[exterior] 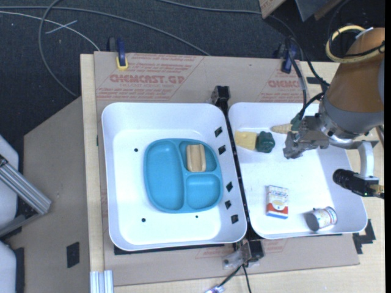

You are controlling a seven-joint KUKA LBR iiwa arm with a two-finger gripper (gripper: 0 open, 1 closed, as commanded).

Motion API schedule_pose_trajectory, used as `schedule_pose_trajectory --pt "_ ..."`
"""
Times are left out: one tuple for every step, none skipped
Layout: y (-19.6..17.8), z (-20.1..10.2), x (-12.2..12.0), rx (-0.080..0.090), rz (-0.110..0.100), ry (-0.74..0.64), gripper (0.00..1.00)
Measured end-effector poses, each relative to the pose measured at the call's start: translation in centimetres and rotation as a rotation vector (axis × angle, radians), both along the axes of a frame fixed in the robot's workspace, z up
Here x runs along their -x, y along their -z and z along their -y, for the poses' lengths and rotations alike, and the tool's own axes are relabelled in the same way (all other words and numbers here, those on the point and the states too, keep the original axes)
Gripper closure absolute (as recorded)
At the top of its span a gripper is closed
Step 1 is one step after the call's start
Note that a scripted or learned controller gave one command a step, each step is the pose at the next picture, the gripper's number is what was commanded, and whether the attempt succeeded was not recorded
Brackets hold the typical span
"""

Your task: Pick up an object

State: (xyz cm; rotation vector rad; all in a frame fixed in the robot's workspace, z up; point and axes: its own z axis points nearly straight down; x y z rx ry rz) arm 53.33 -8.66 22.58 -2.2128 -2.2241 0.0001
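Overhead, the gripper (293, 148) hovered in the right bin (342, 182); whether spread or pressed together could not be told. Nearest lay a green lump (265, 141) touching a yellow wedge (246, 140), probably light and soft; pinching its rounded sides seemed best.

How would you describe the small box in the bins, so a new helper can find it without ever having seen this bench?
Look in the right bin, the one without the blue divided plate. Near its front edge lies a small box, flat on the floor, left of a grey canister. It alone is rectangular, white on top with a red band.
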Motion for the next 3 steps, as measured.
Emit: schedule_pose_trajectory --pt "-0.7 -5.6 -0.3 0.000 0.004 -0.002 1.00" --pt "-0.9 -10.5 -2.6 0.001 0.005 -0.001 1.00" --pt "-1.0 -16.4 -2.7 0.001 0.004 -0.001 1.00"
